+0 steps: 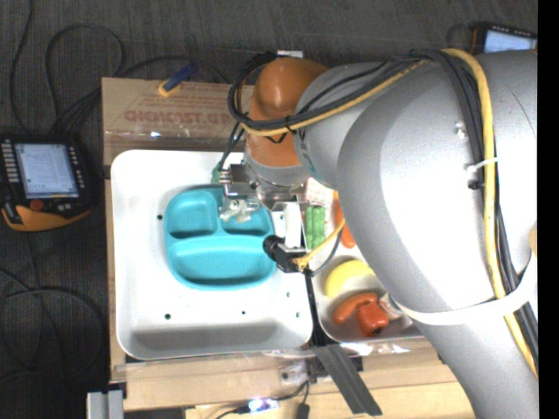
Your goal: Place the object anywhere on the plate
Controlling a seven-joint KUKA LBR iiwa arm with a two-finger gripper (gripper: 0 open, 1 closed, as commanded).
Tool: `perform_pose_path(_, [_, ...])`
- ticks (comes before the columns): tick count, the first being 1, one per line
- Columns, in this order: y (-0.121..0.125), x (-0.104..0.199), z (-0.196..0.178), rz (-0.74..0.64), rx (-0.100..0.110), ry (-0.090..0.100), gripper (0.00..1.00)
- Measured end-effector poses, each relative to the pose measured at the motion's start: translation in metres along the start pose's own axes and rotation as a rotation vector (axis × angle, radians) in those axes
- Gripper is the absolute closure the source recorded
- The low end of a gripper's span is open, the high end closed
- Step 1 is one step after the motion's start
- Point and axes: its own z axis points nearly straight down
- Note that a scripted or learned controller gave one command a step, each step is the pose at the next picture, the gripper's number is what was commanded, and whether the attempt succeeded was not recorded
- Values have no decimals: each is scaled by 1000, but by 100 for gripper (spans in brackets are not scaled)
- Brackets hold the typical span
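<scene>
At far left a pendant (39, 177) lies off the table; next comes the left bin (144, 321), and in it the teal plate (218, 264), divided into compartments; the gripper (238, 206) hangs over the plate's upper right compartment, low and near its surface; whether it is spread or pressed together, or pinching anything, we cannot tell, since the wrist hides it. Further right, the right bin (325, 326) holds a green piece (314, 227), a yellow piece (348, 278) and a red piece (365, 312), all off the plate. We judge these light, stiff and smooth, so apt to slip; the yellow one is rounded, best taken across its middle. The arm (419, 190) covers the rest.
</scene>
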Motion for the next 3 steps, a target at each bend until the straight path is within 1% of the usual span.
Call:
perform_pose_path(1, [36,-5,-132,-23,-3,-3,100])
perform_pose_path(2, [29,-42,-124,-167,0,-3,100])
perform_pose_path(3, [-11,34,-72,506,3,-2,100])
